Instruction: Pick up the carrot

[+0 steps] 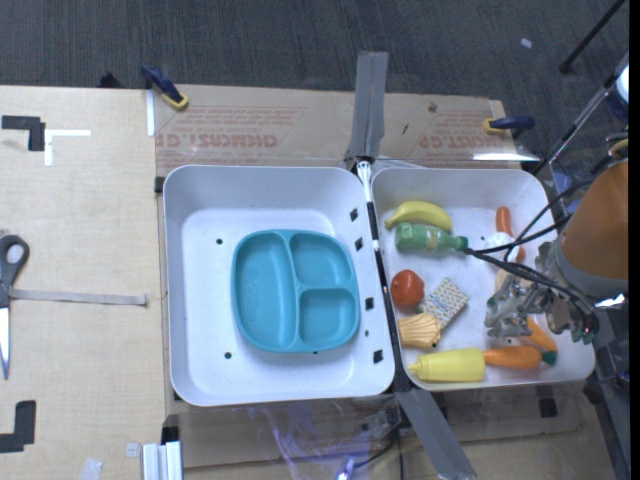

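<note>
The carrot lies along the lower edge of the right bin, just right of a yellow bottle. The gripper hangs just above it at the frame's lower right; whether its jaws are wide or narrow cannot be told. A blue divided plate sits in the left bin.

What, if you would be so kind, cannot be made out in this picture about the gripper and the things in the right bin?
- Gripper: cables and its own body cover it in the camera view; whether it holds anything cannot be told.
- Carrot: its right end runs under the gripper; contact is unclear.
- Orange piece by the right bin's far wall: too small to identify.
- Arm: cut off by the right edge.
</note>
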You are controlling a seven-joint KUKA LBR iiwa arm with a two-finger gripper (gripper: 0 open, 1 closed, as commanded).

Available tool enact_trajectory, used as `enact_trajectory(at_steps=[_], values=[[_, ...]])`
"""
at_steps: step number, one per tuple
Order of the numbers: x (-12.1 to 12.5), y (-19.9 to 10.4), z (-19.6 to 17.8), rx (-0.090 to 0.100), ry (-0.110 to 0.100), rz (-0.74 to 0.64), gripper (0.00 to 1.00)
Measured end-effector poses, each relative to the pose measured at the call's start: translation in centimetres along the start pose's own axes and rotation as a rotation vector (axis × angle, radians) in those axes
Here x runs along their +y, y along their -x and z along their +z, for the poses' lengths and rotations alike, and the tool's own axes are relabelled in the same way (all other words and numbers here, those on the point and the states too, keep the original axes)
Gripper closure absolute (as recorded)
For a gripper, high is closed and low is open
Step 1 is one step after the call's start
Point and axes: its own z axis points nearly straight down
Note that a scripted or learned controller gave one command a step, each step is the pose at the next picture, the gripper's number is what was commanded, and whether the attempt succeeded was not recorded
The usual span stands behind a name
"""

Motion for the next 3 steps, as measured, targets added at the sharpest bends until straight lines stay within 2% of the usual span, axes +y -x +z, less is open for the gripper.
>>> enact_trajectory(at_steps=[1,2,3], values=[[0.1,0.3,-1.0,-0.006,-0.002,-0.003,1.00],[0.1,0.3,-1.0,-0.006,-0.001,-0.003,0.00],[0.1,0.6,-2.0,-0.012,-0.003,-0.005,1.00]])
